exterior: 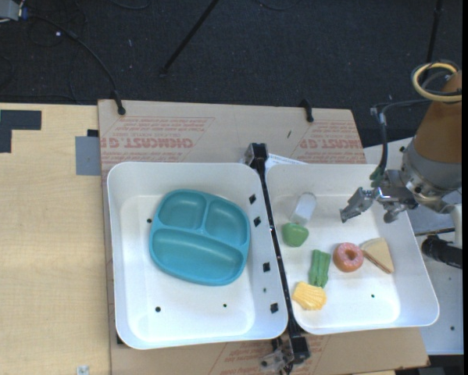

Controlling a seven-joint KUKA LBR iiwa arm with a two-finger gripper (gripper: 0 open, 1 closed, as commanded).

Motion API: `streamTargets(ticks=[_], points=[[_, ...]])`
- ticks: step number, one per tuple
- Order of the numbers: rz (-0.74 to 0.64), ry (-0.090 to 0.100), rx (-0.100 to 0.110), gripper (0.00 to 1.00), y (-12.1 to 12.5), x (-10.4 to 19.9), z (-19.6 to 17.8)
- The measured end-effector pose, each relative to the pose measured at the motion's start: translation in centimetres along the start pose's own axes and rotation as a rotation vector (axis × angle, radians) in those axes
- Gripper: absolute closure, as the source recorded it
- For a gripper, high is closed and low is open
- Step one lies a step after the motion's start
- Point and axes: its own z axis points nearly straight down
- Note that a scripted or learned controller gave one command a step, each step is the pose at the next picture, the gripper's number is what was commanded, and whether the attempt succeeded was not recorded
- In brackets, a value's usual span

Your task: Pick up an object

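Beside the doughnut [348, 257], the green bean pod [319, 268] lies near-upright.

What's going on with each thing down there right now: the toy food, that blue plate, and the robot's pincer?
Teal divided plastic plate: flat in the left bin, nothing on it.
Small clear cup: on its side, right bin.
Green rounded toy: loose, beside the cup.
Green toy bean pod: lying flat.
Yellow toy corn: lying flat.
Pink toy doughnut: flat, touching the sandwich wedge.
Pincer: above the right bin, holding nothing.

Bright, even light; soft focus
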Motion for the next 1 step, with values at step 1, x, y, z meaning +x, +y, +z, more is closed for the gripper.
streamTargets(ticks=[1], points=[[-0.002,-0.002,-0.010,0.00,0.21,0.01,-0.61]])
